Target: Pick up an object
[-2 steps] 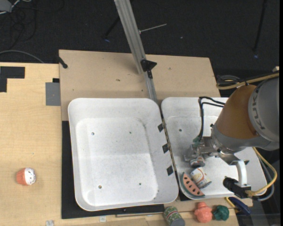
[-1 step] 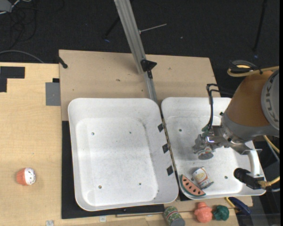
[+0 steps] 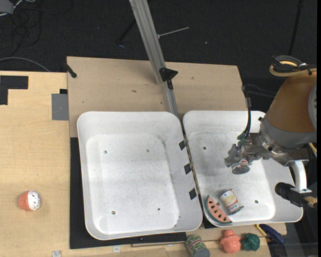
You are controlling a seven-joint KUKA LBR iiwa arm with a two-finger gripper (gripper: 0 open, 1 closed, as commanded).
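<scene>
Pincer (image 3: 239,160) hangs over the right bin (image 3: 259,119), its grip state impossible to tell, well above the can (image 3: 230,201) and melon slice (image 3: 216,210) at that bin's near edge, so a straight descent would likely close on nothing.

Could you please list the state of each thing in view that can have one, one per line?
Gripper: hanging over the right bin, nothing seen between its fingers.
Can: lying on its side in the right bin.
Watermelon slice: lying flat by the right bin's front rim, beside the can.
Left bin: level on the bench, joined to the right bin.
Round red-and-white toy: resting on the wooden table, outside the bins.
</scene>
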